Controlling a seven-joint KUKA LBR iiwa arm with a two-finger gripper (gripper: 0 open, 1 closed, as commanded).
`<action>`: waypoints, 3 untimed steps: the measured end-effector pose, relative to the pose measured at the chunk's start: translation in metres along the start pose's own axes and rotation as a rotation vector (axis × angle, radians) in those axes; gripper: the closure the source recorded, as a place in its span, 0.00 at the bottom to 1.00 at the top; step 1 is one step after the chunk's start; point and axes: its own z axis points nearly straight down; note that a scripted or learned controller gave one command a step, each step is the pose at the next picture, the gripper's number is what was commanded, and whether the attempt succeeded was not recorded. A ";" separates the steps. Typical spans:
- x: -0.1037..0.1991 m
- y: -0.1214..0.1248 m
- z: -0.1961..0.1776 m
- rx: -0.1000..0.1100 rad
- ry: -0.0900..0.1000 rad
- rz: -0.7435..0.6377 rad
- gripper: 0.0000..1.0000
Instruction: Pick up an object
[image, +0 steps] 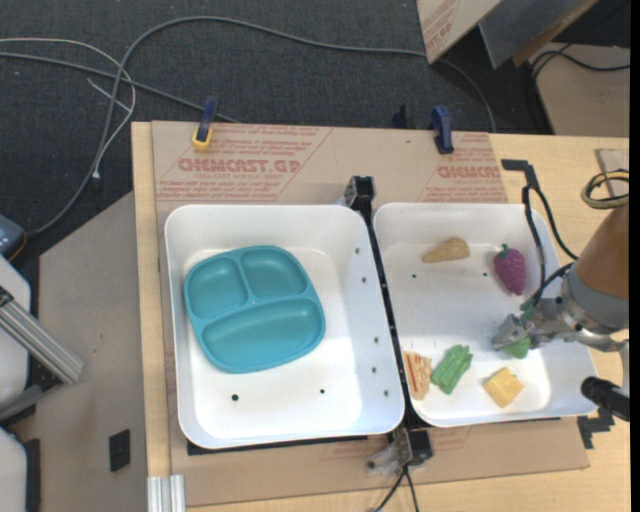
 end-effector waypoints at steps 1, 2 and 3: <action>0.001 0.002 -0.064 -0.008 -0.005 -0.003 1.00; 0.000 0.001 -0.128 -0.009 -0.006 -0.003 1.00; 0.000 0.002 -0.139 -0.004 -0.004 -0.003 1.00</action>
